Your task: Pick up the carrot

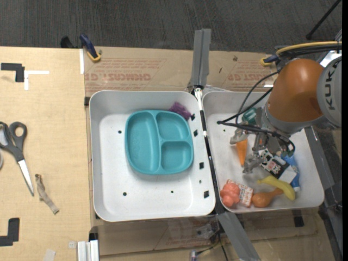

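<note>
Two white bins (pixel 103 145) on the bench; the gripper (pixel 251 159) hangs beside the carrot (pixel 241 152); finger state unclear.

The arm (pixel 296 91) is reaching into the right bin (pixel 217 145), with the gripper (pixel 255 155) hanging just beside the carrot (pixel 241 151). A banana (pixel 278 187), a pink toy (pixel 230 193) and a blue item (pixel 291 165) are lying near the bin's front. A teal divided plate (pixel 160 142) is sitting in the left bin (pixel 103 162). Scissors (pixel 16 145) are lying on the bench (pixel 43 200).
</note>
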